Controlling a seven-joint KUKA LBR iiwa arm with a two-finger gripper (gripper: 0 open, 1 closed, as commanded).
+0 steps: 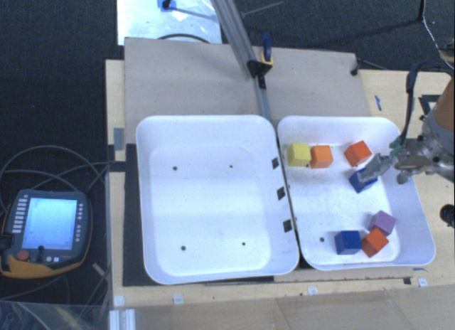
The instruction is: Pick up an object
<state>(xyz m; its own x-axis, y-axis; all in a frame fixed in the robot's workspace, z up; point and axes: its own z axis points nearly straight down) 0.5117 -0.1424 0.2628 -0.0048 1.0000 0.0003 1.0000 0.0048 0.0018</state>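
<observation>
The gripper (375, 170) was seen low in the right bin (412, 250), its fingers apparently closed around a blue block (361, 180) lying just leftward beneath them.

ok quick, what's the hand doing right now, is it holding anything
Hand: in the right bin, closed on a blue block.

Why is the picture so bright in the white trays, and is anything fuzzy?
Camera view: the left bin glows pale under overhead light, its floor nearly washed out; the blocks cast only soft shadows; the gripper by the blue block looks slightly blurred.
</observation>
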